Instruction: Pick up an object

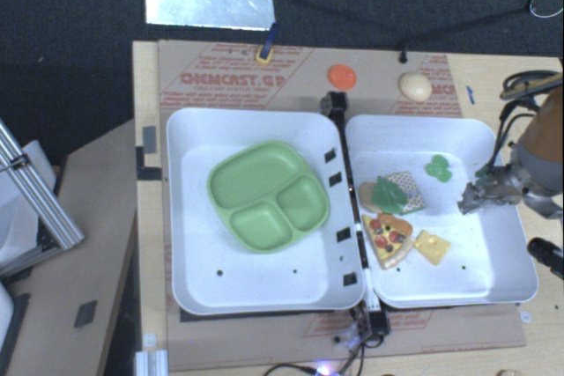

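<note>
Gripper (473, 196) is seen low over the right bin (458, 286), near its 3 o'clock wall; whether it is spread or closed cannot be told at this resolution, and nothing is seen held in it.

Candidate objects are clustered in the right bin at roughly 9 o'clock from the gripper. A pizza slice (389, 238) lies flat at the bin's 8 o'clock, just beside a yellow cheese wedge (432, 246). A dark green leafy piece (389, 194) rests against a patterned grey piece (408, 188). A small green broccoli-like toy (438, 168) sits apart, at about 11 o'clock from the gripper, and is the nearest.

All are judged to be light, rigid plastic play food, smooth and likely slippery. The flat slices offer little height for a pinch; the cheese wedge is best taken across its thick edges, the broccoli-like toy across its body.

The left bin (189, 277) holds a green divided plate (267, 195).
</note>
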Controlling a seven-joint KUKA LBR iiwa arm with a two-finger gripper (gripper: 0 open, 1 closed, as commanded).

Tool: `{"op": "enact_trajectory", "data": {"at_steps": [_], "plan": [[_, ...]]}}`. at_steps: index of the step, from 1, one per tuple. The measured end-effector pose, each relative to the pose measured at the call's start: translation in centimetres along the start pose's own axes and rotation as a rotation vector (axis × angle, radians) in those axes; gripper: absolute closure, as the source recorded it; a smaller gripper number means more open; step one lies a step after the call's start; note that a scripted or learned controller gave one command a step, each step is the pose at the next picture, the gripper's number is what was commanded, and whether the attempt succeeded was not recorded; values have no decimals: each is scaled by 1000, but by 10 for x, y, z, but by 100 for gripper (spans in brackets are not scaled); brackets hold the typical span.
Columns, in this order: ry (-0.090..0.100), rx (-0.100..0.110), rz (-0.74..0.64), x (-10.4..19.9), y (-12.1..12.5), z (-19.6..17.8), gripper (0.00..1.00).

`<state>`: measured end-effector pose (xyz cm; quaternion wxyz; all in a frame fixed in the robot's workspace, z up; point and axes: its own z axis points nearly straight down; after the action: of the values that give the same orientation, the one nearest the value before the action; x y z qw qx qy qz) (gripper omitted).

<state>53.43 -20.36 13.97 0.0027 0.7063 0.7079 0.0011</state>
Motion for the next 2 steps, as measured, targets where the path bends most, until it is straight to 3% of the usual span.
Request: {"op": "enact_trajectory", "data": {"at_steps": [1, 2], "plan": [[-1, -3, -3, 4, 4, -64, 100], [1, 1, -3, 3, 5, -86, 100]]}}
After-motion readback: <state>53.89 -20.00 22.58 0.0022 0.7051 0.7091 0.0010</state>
